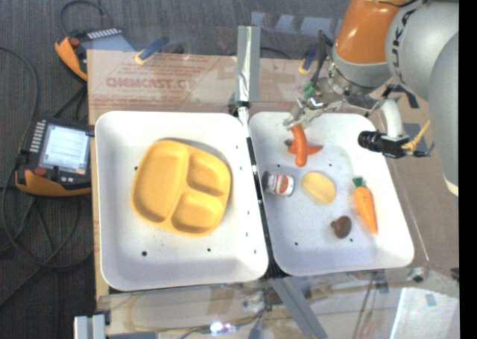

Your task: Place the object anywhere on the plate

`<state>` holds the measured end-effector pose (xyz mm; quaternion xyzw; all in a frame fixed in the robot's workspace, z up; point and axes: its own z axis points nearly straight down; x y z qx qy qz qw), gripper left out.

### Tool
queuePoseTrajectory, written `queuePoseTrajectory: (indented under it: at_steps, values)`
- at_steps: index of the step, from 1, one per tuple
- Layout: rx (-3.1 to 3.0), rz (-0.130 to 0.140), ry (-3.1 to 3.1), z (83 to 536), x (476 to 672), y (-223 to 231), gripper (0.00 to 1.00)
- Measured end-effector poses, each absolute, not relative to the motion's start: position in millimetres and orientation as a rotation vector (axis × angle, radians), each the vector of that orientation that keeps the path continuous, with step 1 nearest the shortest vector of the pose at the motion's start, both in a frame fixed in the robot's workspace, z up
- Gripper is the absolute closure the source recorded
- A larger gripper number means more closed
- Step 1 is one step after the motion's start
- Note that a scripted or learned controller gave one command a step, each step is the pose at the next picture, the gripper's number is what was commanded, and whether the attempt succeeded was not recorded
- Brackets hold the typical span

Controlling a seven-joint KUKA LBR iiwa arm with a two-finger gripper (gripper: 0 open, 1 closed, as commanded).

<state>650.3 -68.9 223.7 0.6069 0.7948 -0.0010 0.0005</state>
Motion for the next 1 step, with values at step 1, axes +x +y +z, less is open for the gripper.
queuePoseTrajectory:
  at_steps: [1]
  values:
    - [1.627, -0.002, 2.689, 184.1, 649.0, 1.8, 1.0]
